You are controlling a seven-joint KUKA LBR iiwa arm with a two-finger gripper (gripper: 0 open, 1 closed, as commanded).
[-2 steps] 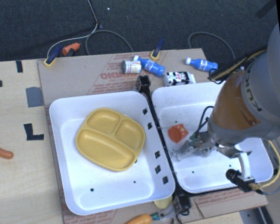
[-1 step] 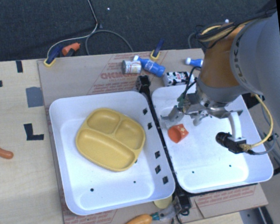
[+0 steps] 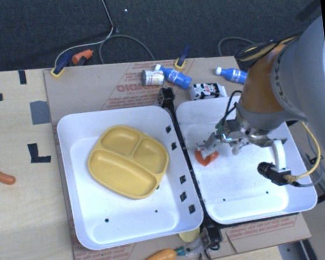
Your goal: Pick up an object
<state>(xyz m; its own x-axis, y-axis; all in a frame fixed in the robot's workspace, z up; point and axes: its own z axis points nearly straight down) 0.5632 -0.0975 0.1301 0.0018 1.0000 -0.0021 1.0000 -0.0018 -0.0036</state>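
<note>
Approach looks like the step in hand: the end effector (image 3: 209,145) sits low in the right bin (image 3: 248,204), just over a small orange-red object (image 3: 206,157) near that bin's left wall. Its spread cannot be told (too blurred); next comes closing squarely on the object, then lifting.

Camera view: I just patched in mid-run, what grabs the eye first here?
The yellow divided plate lying in the left bin stands out most. Next, the grey arm with its orange band reaches over the right bin, its gripper low beside a small orange-red object near that bin's left wall.
</note>
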